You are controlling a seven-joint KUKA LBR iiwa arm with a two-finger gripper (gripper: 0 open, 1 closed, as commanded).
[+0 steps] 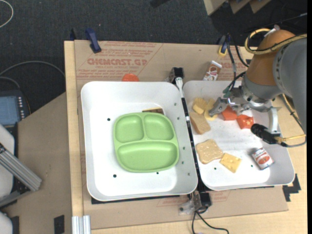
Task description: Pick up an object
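We see the two-finger gripper (225, 105) low in the far part of the right white bin (280, 177), its tip beside an orange-red block (229, 113) and a small yellow piece (211, 113); whether it is wide, narrow or clasping anything we cannot tell. No object shows between its fingers. Just right of the block lies a second orange-red piece (245, 121). Nearer the bin's left wall we find a pale yellow cheese-like wedge (200, 106), a tan bread-shaped slab (200, 124), a toast-shaped slice (209, 151) and a yellow wedge (230, 162), with a small red-and-white can (262, 158) towards the near right corner. The left white bin (95, 130) holds a green divided plate (145, 142), with a brown object (153, 111) peeking out at its far edge. Outside the bins, a small carton (212, 71) and an orange disc (129, 77) rest on the cardboard bench top (122, 57)
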